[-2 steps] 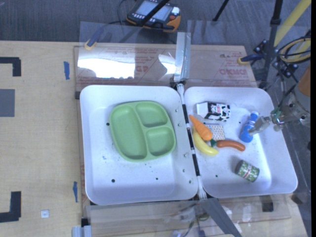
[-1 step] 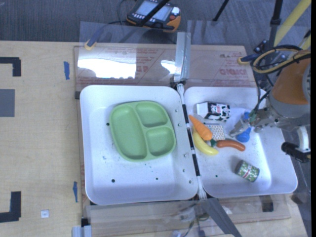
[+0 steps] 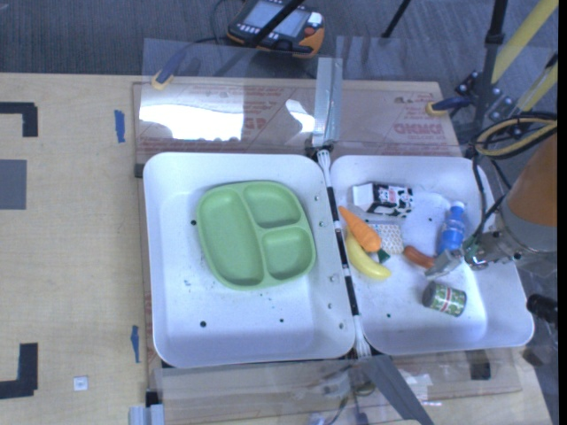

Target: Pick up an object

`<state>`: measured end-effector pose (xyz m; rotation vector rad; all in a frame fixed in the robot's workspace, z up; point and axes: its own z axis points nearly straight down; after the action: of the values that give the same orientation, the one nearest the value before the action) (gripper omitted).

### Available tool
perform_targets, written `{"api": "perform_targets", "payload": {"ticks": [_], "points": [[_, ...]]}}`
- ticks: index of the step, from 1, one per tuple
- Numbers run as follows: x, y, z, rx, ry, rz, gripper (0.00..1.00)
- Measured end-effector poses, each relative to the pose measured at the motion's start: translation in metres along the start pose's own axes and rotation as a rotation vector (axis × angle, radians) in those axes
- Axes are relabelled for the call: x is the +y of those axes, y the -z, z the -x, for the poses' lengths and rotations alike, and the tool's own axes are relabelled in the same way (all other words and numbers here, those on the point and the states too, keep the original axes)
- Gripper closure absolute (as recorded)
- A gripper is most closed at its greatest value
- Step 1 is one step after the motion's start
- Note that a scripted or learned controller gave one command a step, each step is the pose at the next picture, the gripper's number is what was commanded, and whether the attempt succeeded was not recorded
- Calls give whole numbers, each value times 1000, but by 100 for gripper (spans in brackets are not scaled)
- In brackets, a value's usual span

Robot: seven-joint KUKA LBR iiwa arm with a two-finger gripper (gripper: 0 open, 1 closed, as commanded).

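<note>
The right bin holds several small objects. An orange toy carrot lies across a yellow banana near the divider. Behind them is a black and white carton. A blue bottle lies to the right of these, and a green can rests on its side near the front. A small orange-red piece lies between the banana and the bottle. My gripper hangs low over the right bin, just right of the orange-red piece, below the bottle and above the can.
A green divided plate sits in the left bin. A white packet lies beside the carrot. The arm's grey wrist and cables cover the right bin's right edge. A handheld device lies behind the bins.
</note>
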<state>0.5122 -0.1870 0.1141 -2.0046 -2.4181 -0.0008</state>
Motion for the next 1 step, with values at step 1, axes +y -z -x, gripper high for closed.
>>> {"api": "perform_targets", "payload": {"ticks": [1], "points": [[0,0,0,0,0,0,0]]}}
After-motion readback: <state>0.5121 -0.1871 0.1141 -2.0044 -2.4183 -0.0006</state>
